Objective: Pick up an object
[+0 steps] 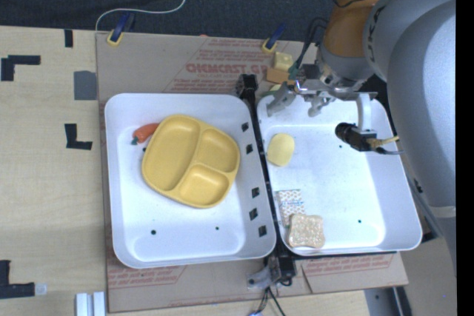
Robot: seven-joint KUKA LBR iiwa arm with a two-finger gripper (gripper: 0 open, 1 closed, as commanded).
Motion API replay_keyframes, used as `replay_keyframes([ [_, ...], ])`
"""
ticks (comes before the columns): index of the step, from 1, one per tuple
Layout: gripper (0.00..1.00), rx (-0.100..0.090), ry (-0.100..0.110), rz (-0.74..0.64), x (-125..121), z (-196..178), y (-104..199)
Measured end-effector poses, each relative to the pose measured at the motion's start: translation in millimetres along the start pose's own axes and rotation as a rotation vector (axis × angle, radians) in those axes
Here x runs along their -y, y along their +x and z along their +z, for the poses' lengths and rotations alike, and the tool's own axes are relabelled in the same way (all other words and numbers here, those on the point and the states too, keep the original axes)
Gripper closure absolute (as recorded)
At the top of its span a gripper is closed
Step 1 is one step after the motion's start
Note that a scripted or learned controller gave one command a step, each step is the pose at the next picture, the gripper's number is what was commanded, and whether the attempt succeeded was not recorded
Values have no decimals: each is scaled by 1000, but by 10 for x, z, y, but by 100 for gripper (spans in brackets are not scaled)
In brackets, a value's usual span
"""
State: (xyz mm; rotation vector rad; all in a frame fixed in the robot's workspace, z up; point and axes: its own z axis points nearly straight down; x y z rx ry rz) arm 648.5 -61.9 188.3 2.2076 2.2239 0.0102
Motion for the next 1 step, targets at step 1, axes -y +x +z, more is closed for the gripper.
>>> replay_keyframes([
  [1,0,-1,10,5,-206,44,109],
])
